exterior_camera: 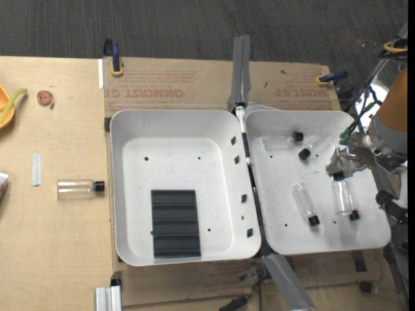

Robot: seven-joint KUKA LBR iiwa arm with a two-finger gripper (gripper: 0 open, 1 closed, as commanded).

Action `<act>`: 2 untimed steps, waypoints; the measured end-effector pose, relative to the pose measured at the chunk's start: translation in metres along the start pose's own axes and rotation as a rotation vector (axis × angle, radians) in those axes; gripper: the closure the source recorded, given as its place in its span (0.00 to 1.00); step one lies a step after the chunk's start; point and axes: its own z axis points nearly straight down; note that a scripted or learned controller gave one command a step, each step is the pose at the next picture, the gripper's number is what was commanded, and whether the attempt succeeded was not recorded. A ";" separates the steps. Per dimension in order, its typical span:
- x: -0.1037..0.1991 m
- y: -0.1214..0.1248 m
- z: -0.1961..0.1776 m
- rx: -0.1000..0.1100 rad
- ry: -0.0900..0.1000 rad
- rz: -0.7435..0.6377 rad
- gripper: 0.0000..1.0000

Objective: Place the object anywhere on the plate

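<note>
A black ribbed plate (pixel 175 223) lies flat in the front part of the left bin (pixel 130 135). Several clear bottles with black caps lie in the right bin (pixel 279 238): one at the back (pixel 282 140), one beside it (pixel 316 145), one in the middle (pixel 303 201) and one at the right (pixel 343 198). My gripper (pixel 339 166) hangs over the right bin, just behind the upper end of the right-hand bottle. The wrist hides how it meets that bottle.
Another clear bottle (pixel 76 186) lies on the wooden bench left of the bins. A yellow-orange object (pixel 5 105) and a small pink disc (pixel 44 97) sit at the far left. A grey divider bar (pixel 240 70) runs between the bins at the back.
</note>
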 end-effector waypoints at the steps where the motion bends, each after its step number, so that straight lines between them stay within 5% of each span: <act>1: 0.091 0.006 0.012 0.004 -0.001 -0.140 1.00; 2: 0.183 0.011 0.012 0.003 -0.002 -0.067 1.00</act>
